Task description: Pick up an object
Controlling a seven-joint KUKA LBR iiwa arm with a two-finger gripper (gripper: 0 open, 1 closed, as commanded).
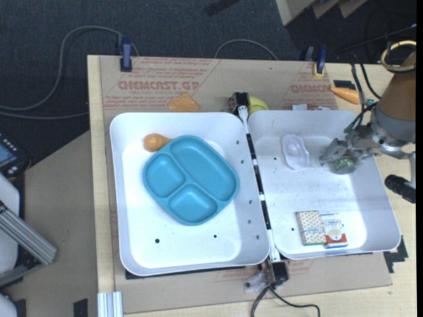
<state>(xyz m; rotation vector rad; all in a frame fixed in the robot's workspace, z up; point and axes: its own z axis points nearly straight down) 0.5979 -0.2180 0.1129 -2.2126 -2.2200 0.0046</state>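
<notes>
The claw [342, 157] hangs low in the right bin [370, 243]; its grip state is unclear. Centre over the clear cup [295, 150] before closing.

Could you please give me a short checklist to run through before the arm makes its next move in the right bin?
1. Gripper is over the right bin: ok.
2. Something held by the gripper: cannot tell; a dark greenish blur sits at its tip.
3. Clear plastic item lies apart from the gripper, reachable: ok.
4. Small printed box lies flat near the front of the right bin: ok.
5. Blue divided tray and orange piece stay in the left bin, out of the way: ok.
</notes>
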